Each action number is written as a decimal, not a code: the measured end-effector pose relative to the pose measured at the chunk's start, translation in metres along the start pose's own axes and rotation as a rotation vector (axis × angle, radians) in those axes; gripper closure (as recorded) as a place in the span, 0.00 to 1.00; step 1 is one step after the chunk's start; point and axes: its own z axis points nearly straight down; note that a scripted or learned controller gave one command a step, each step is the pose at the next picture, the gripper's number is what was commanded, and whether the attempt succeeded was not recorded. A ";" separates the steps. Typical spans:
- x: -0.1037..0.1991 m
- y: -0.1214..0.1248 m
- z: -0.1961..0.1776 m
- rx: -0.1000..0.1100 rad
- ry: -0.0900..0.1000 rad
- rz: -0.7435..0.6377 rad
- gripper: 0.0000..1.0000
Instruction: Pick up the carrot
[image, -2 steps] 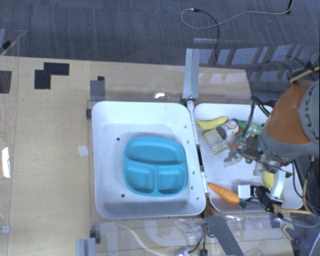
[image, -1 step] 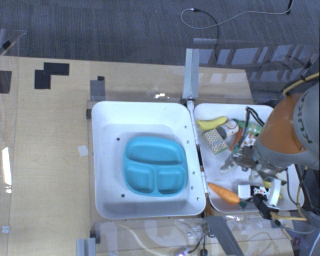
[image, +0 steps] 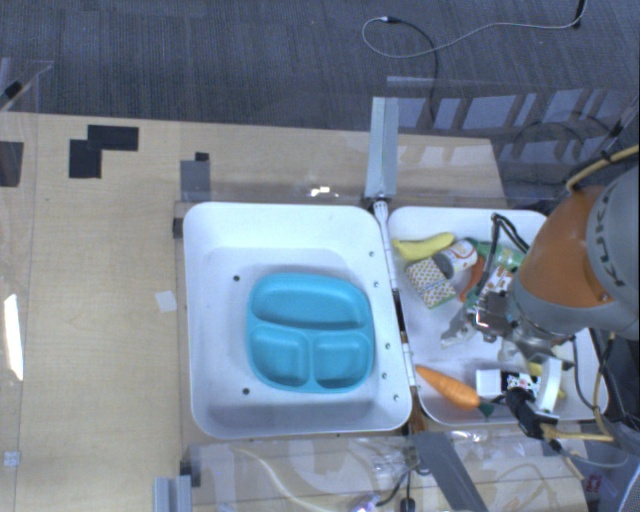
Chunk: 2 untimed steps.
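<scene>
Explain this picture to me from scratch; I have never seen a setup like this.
One camera looks down at a slant on a wooden bench bearing two shallow white plastic bins side by side. The grey robot arm with an orange band reaches in from the right; its gripper hangs over the right bin, and whether it holds anything cannot be made out. The left bin holds a light-blue divided plate. The right bin holds an orange carrot near its front edge, a yellow banana at the back, and small packets I cannot identify.
</scene>
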 end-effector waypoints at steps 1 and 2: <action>0.046 -0.011 -0.048 -0.002 0.000 0.078 0.00; 0.015 -0.004 -0.048 -0.001 0.000 0.256 0.00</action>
